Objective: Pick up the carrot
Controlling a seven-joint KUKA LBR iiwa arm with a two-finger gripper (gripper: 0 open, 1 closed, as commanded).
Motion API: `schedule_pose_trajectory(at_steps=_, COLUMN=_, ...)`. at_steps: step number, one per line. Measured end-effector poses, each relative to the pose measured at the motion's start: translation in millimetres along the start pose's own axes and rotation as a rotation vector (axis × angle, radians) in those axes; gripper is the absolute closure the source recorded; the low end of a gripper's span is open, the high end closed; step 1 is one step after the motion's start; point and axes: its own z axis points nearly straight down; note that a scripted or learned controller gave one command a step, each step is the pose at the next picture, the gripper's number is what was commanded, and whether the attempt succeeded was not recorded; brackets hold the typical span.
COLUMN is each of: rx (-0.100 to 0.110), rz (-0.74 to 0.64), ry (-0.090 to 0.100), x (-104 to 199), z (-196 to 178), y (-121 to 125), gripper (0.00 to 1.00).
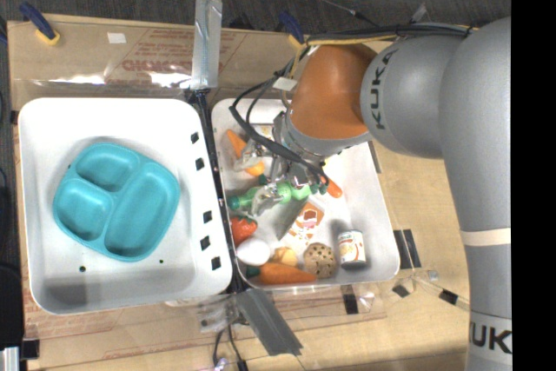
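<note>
In the right-hand bin, among a crowd of toy foods, the gripper is lowered over the middle of the pile, the arm's orange band hanging directly above it. The carrot lies at the near edge of that bin, flat on its side, just beside a cookie and a white egg-like piece, and apart from the jaws. Whether the jaws are open or closed I cannot tell; the wrist and cables hide them. Nothing orange shows between them, so the pick looks not yet made. Judging from this, the grasp and the lift are both left to do. The left bin bears a teal divided plate, untouched by the task.
</note>
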Motion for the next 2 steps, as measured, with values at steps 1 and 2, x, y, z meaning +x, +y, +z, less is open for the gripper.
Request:
schedule_pose_trajectory(at_steps=1, rx=0.001, rz=-0.006, ry=-0.002, x=-1, z=-10, y=1, gripper=1.00)
schedule_pose_trajectory(at_steps=2, rx=0.003, rz=-0.309, ry=-0.004, x=-10, z=-180, y=-17, gripper=1.00)
